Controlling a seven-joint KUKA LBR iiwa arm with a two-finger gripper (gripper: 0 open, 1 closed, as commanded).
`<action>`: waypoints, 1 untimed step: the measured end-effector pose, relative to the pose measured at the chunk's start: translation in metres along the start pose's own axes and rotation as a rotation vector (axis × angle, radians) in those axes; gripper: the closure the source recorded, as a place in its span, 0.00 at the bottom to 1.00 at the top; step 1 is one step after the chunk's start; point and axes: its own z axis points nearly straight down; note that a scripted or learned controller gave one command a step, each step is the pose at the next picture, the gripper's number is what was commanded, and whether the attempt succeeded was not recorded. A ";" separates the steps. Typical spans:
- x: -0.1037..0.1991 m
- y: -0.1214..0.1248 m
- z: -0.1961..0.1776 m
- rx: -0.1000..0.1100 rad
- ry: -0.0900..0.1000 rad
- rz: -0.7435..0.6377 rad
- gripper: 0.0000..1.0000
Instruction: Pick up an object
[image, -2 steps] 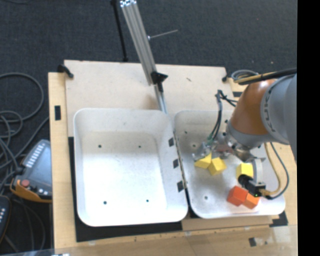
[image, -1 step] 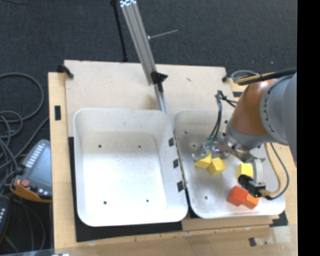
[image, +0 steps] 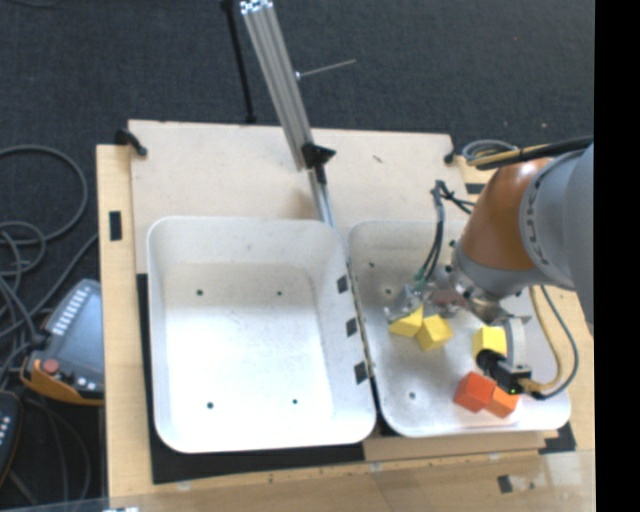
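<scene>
Orange block (image: 486, 394) sits at the front of the right bin (image: 400, 400), nearest the lens. At the gripper (image: 425, 298), whether the jaws are parted or closed cannot be told; it hovers low, just above two yellow blocks (image: 420, 328) touching each other mid-bin. A third yellow piece (image: 489, 340) lies just beside the arm (image: 520, 220). Judged from here, a clean grab means centring on one yellow block, not straddling the pair. They look small, hard-edged and bright.
</scene>
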 end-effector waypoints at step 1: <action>0.037 -0.015 -0.092 0.018 0.010 -0.005 0.00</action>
